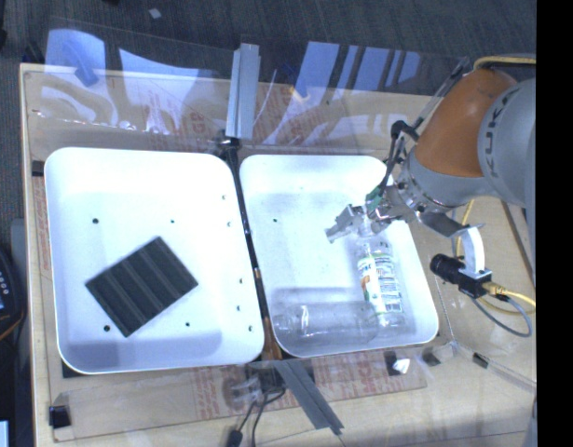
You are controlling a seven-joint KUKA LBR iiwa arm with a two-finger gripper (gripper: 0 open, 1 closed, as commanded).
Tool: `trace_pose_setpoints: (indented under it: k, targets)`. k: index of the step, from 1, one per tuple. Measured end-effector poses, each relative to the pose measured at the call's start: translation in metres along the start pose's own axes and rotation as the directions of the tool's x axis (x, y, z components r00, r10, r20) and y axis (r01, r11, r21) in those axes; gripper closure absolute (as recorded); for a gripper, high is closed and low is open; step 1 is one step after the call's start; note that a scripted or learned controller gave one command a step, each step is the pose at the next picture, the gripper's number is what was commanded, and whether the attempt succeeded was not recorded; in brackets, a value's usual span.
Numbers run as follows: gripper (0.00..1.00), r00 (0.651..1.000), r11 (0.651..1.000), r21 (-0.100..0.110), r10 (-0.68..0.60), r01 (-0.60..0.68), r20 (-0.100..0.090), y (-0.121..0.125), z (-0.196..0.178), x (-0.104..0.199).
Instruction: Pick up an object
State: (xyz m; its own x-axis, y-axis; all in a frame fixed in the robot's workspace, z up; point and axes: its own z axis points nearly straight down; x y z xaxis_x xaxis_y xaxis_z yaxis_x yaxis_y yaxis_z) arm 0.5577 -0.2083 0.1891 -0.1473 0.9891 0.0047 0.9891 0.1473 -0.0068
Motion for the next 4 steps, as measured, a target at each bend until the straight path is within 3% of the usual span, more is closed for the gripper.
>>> trace_pose_setpoints:
  k: [1, 4]
  targets:
    - [0.0, 1.0, 1.0, -0.002, 0.019, -0.019, 0.003, 0.0, 0.027, 0.0]
    - [0.0, 1.0, 1.0, -0.007, 0.018, -0.017, 0.006, -0.003, 0.008, -0.002]
